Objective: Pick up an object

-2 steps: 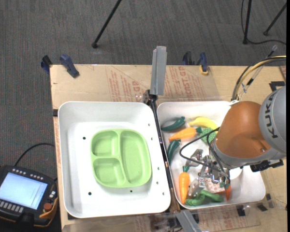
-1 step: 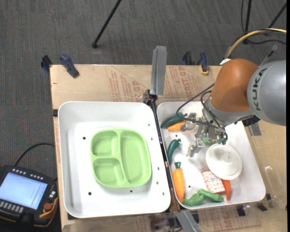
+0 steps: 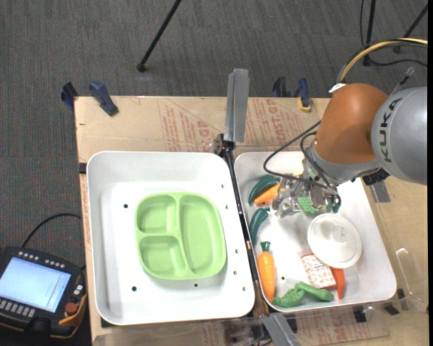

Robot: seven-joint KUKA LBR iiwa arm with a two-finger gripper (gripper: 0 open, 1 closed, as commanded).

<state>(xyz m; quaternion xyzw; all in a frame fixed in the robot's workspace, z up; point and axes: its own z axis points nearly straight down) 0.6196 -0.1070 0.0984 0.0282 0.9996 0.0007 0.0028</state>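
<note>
My gripper [image 3: 304, 199] hangs low over the back middle of the right bin [image 3: 368, 215], under the orange wrist band. A small green textured piece [image 3: 308, 205] shows right at the gripper; whether it is held I cannot tell. Just left of the gripper lie an orange and green vegetable [image 3: 264, 191] and a dark green pepper [image 3: 257, 222]. A white round bowl [image 3: 334, 241] sits just in front of the gripper. Near the bin's front are a carrot [image 3: 266, 272], a green pea pod [image 3: 304, 294], a small red and white box [image 3: 317, 269] and an orange piece [image 3: 339, 282].
The left bin [image 3: 105, 193] holds a light green divided plate [image 3: 180, 235]. A grey post [image 3: 237, 110] stands behind the seam between the bins. A teach pendant [image 3: 32, 287] lies on the floor at lower left. Clamps line the bench's back edge.
</note>
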